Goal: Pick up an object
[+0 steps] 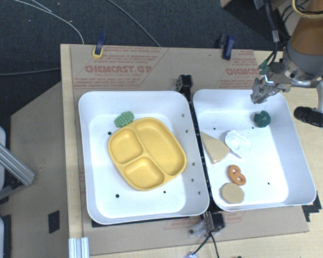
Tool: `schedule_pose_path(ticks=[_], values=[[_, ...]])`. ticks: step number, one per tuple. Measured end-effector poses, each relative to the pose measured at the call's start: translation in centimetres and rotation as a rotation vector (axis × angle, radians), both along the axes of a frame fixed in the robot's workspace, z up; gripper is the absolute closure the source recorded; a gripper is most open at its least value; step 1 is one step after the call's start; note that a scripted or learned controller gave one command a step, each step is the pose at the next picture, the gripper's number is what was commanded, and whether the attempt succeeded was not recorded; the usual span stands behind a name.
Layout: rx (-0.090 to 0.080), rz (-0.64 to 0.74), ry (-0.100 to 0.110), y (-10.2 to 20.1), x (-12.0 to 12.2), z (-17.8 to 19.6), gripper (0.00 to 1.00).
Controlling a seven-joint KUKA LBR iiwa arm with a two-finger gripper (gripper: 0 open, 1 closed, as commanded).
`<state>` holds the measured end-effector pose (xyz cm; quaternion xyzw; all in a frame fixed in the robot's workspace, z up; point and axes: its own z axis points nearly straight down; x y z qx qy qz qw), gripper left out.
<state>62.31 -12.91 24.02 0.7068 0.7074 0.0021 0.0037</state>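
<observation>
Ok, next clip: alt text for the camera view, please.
The end effector hangs over the far edge of the right bin, just above a small dark green object, with nothing seen in its grasp. That bin also holds a white crumpled item, a tan wedge, an orange ring and a tan disc; the left bin holds a yellow divided tray.

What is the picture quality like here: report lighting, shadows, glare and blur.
Camera view: even, diffuse overhead light; soft, faint shadows beside the yellow tray and under the gripper; mild washout on the white bins' floors, so the white object barely separates from it; the gripper looks slightly soft, and the dark floor at top is dim.
</observation>
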Motion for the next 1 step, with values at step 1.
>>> schedule_pose_path(ticks=[1], values=[[0.005, 0.003, 0.012, 4.79, -2.51, -1.33, 1.0]])
